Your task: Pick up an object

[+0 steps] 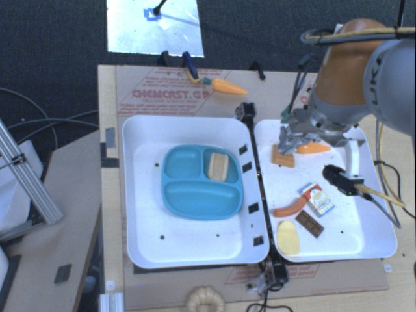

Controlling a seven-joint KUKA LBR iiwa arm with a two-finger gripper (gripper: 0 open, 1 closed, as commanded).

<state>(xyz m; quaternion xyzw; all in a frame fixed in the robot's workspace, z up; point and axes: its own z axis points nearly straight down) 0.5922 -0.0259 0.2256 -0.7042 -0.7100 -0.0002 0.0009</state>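
Claw (286, 143) — just above orange block (283, 156).

A dark blue-black carpeted floor (58, 38) surrounds the bench. A shiny square metal sheet (155, 18) lies on it at the top, catching bright light. A tan wooden bench top (71, 174) extends to the left, beside a slanted silver aluminium frame rail (26, 174). Black cables (45, 119) trail across the carpet.

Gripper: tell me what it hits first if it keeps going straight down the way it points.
The gripper points down into the right bin. Most likely it meets the orange wedge just under its tip first, though depth is hard to judge from this slanted view.
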